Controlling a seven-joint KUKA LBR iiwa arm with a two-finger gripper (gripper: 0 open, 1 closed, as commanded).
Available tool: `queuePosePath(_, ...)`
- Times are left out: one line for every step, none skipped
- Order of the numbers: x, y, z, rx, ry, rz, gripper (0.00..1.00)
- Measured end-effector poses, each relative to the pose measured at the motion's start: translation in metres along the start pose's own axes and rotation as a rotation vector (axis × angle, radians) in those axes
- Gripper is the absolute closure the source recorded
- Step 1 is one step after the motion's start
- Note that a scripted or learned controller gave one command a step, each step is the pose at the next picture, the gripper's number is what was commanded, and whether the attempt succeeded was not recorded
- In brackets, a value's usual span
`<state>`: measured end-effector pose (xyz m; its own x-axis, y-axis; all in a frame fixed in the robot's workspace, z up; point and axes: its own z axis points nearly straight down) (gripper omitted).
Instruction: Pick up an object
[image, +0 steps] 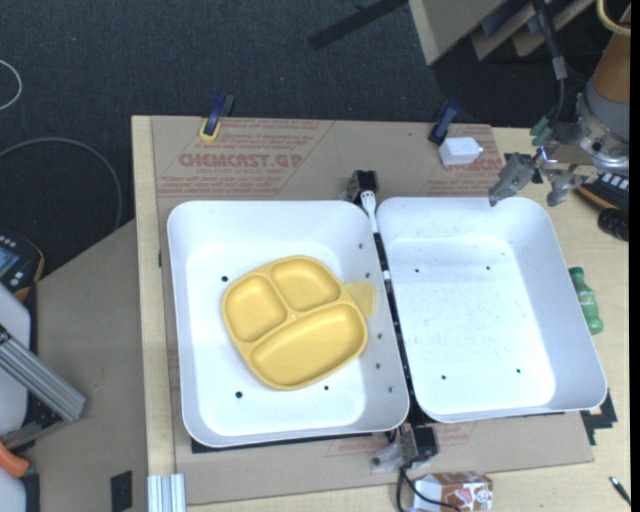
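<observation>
A yellow plate (293, 321) with three compartments lies flat in the left white bin (190, 250), slightly right of the bin's middle. A pale yellow piece (362, 296) sticks out from under the plate's right edge; most of it is hidden. My gripper (527, 192) hangs over the far right corner of the right white bin (560, 250), well away from the plate. Its two fingers are spread open and hold nothing.
A white block (460, 151) and a blue clamp (443, 122) sit on the cardboard behind the right bin. A yellow-tipped clamp (213, 120) is at the back left. A green object (586, 300) lies just outside the right bin's right rim.
</observation>
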<state>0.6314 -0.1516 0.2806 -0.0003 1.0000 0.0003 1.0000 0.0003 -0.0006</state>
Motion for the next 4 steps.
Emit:
queuePosePath(0.047, -0.04, -0.128, -0.017, -0.002, -0.006, 0.0)
queuePosePath(0.083, -0.104, -0.241, -0.018, -0.001, -0.005, 0.0)
queuePosePath(0.139, -0.154, -0.257, -0.007, 0.001, -0.007, 0.0)
queuePosePath(0.135, -0.151, -0.266, -0.008, -0.002, -0.001, 1.0)
